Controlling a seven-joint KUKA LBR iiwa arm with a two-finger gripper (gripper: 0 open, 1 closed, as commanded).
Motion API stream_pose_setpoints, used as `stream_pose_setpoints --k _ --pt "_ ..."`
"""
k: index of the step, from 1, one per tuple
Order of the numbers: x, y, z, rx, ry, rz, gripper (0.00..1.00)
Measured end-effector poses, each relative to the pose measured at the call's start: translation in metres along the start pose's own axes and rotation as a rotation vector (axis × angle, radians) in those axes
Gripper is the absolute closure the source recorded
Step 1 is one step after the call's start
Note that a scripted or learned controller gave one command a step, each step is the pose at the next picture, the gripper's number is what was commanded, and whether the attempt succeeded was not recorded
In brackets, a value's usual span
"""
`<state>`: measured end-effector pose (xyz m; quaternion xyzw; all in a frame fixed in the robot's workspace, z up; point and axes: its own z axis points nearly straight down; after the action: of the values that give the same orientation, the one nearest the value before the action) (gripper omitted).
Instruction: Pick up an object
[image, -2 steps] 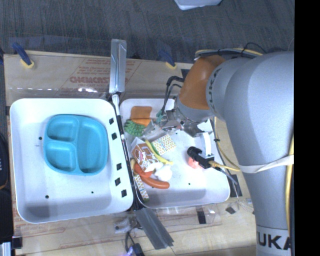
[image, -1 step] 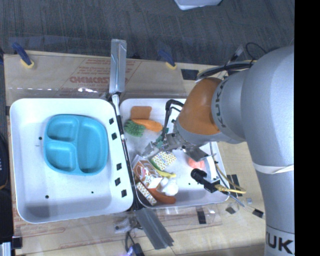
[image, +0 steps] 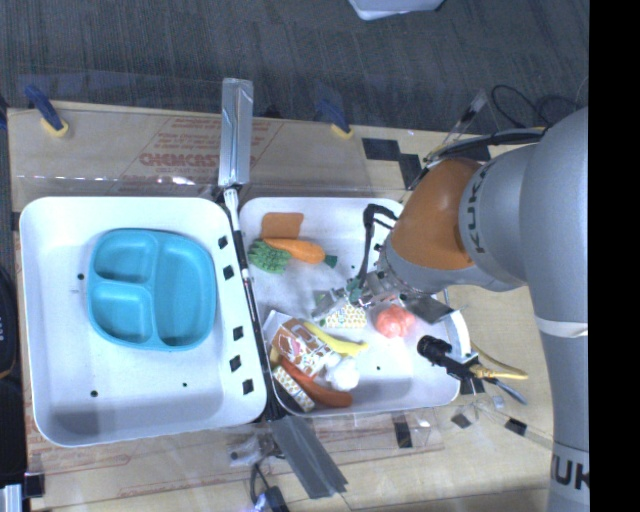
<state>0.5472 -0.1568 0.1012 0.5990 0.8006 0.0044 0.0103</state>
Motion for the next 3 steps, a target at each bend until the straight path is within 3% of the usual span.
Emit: stream_pose_setpoints --k 1,2,3 --pt "-0.012 0.043 -0.064 0.021 0.009 0.194 0.0" --pt "0.013 0.11 0.012 0.022 0.009 0.235 0.0" --pt "0.014 0.109 0.003 0.027 0.01 0.228 1.0"
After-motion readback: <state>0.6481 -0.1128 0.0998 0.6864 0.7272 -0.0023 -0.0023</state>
